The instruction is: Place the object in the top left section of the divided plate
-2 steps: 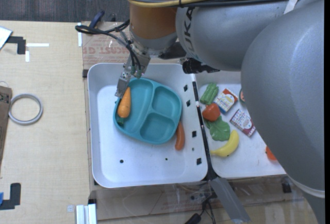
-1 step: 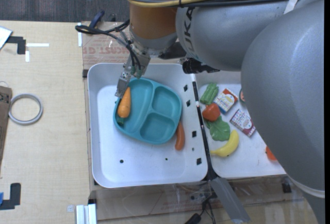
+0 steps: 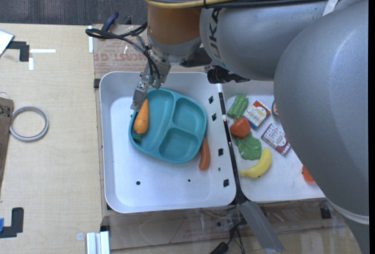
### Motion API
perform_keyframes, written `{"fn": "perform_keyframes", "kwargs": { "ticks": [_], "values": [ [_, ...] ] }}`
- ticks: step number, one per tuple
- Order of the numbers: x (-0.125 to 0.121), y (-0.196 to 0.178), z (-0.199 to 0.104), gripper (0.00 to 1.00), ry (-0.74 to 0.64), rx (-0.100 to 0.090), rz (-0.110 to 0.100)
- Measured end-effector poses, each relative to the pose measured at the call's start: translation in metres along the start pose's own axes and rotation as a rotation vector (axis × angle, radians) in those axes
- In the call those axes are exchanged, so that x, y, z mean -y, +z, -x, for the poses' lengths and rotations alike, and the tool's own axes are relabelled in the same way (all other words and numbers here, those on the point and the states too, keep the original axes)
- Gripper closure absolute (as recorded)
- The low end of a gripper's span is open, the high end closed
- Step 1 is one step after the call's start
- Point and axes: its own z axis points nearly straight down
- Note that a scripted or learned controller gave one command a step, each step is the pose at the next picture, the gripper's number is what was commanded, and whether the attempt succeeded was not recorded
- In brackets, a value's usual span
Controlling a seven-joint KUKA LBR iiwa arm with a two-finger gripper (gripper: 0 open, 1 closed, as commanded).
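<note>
Gripper [image 3: 142, 95] poised at the top left of the divided plate [image 3: 176, 130], with the carrot [image 3: 140, 117] right under it.

You can see the carrot lying just below the gripper tip, in the plate's left section beside the rim, its upper end close to or touching the fingertips; whether they are clamped on it or released, you cannot tell from this angle. The teal plate spreads out below and to the right of the gripper, inside the left bin [image 3: 117, 182]. Further right and lower, a sausage [image 3: 204, 155] leans against the plate's edge. Well to the right, the other bin [image 3: 293, 179] carries a banana [image 3: 258, 166], a tomato [image 3: 240, 127] and green vegetables [image 3: 250, 147].
</note>
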Motion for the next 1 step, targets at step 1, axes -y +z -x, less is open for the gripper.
{"fn": "perform_keyframes", "kwargs": {
  "ticks": [1],
  "values": [
    [0.0000,0.0000,0.0000,0.00,0.000,0.000,0.000]
  ]
}}
